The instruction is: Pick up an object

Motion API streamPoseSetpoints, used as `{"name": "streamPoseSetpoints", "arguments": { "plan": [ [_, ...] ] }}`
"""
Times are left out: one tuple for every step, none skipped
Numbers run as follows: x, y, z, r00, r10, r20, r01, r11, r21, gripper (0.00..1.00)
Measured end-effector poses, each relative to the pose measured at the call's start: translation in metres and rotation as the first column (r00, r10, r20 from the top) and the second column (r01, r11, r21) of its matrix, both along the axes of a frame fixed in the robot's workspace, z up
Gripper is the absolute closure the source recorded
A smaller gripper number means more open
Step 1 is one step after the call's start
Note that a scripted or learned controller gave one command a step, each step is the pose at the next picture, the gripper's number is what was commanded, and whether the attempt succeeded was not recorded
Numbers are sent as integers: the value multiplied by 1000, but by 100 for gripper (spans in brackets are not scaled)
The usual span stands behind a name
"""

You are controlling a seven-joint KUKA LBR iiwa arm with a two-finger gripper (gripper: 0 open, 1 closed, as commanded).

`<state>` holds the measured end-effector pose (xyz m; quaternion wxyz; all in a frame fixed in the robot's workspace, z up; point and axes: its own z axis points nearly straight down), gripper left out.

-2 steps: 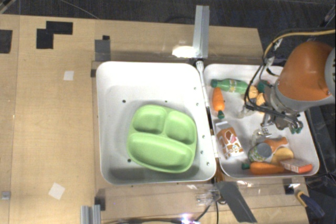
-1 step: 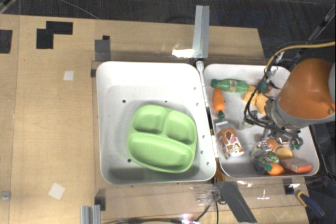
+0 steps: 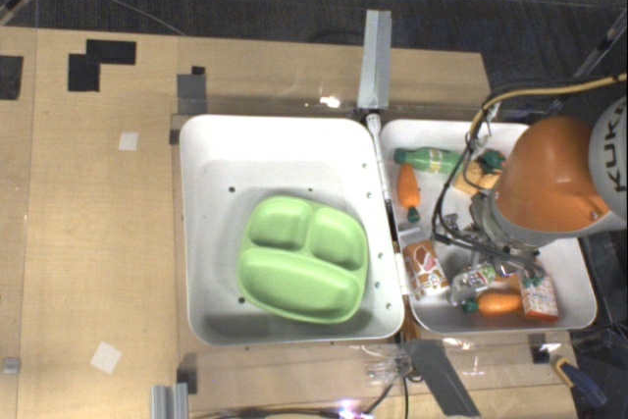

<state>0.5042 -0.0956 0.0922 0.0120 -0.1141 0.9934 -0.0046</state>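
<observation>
The right bin (image 3: 583, 278) holds several small objects. A green bottle (image 3: 429, 157) lies at its far left, with an orange carrot (image 3: 408, 188) just below it. A red and white packet (image 3: 425, 270) rests near the left wall. By the front wall lie an orange fruit-like piece (image 3: 497, 304) and a red carton (image 3: 539, 299). My gripper (image 3: 479, 278) is lowered into this bin, just above the orange piece and right of the packet. The orange wrist band (image 3: 549, 174) hides much of the bin's middle. A yellowish item (image 3: 481, 174) peeks out beside the band.
The left bin (image 3: 211, 211) holds a green divided plate (image 3: 304, 257) in its near half. A metal post (image 3: 374, 64) stands behind the wall shared by the two bins. Cables (image 3: 461, 201) loop from the wrist over the right bin.
</observation>
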Motion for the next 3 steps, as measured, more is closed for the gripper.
{"name": "streamPoseSetpoints", "arguments": {
  "plan": [
    [-2,1,1,997,74,5,-73,997,-12,0],
    [3,0,1,995,101,-4,-101,995,-12,0],
    [7,0,0,996,91,-9,-91,996,-10,0]
  ]
}}
